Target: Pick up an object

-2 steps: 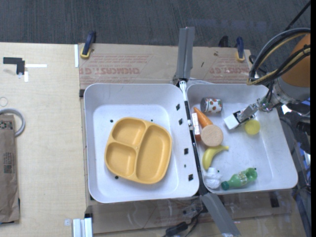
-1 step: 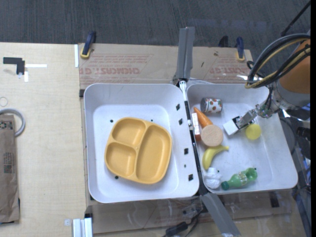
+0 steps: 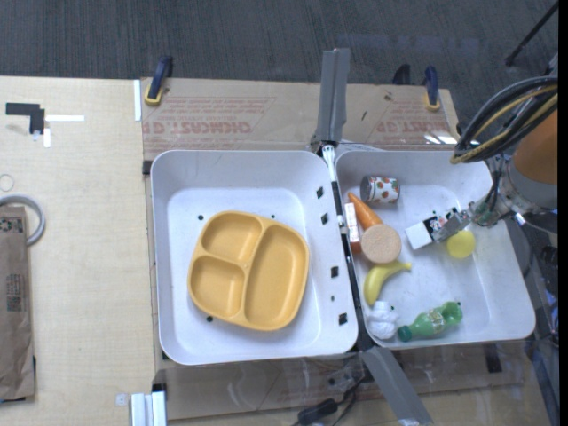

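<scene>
Pale wood covers the bench (image 3: 80, 238), and beyond its far edge lies a dark grey carpeted floor (image 3: 266, 16). A sheet of brown cardboard (image 3: 240, 118), held by two blue-and-yellow clamps (image 3: 160, 78), sits under the two white bins. The left bin (image 3: 169, 238) holds a yellow divided plate (image 3: 250, 270). A grey divider bar (image 3: 333, 96) rises at the far end of the seam between the bins. The right bin (image 3: 506, 300) serves as the landmark for everything else. Against its left wall lies an orange carrot (image 3: 362, 211), with a round tan disc (image 3: 382, 244) touching the carrot's near end. A small spotted can (image 3: 381, 188) lies toward the bin's far left corner. A banana (image 3: 383, 279) lies just nearer than the disc, a small white object (image 3: 382, 318) sits in the near left corner, and a green bottle (image 3: 431, 320) lies on its side along the near wall. A yellow ball (image 3: 461, 245) rests right of the bin's centre. The gripper (image 3: 435, 229) reaches in over the bin's right wall, its white tip low above the floor and just left of the ball; whether its fingers are parted or closed cannot be told, and nothing is seen held between them. Black and yellow cables (image 3: 506, 118) arc above the bin's far right corner.
</scene>
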Robot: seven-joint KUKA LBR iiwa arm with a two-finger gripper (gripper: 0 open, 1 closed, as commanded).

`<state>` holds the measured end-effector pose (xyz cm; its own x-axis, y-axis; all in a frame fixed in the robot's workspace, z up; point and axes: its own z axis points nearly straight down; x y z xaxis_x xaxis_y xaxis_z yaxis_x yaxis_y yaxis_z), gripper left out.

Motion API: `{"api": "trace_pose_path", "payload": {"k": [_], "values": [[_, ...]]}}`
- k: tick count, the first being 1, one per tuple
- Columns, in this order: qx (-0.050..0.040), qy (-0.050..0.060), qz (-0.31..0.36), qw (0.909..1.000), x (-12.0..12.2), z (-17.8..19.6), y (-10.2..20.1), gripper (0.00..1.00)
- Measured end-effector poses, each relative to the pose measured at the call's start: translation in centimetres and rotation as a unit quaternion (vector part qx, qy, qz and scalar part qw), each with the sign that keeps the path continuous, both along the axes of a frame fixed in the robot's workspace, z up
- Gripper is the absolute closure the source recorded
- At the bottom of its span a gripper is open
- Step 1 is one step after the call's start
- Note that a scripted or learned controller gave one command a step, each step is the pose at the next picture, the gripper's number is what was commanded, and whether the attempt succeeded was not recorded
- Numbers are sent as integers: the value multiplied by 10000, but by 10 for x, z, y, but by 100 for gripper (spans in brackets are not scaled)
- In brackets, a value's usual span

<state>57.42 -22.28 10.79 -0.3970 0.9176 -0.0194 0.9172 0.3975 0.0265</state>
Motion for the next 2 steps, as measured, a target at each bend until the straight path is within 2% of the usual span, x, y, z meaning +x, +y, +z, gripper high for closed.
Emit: {"api": "trace_pose_path", "payload": {"k": [1, 2], "values": [[44, 143, -49, 9999, -26, -15, 3, 0], [31, 130, -67, 9999, -25, -5, 2, 100]]}}
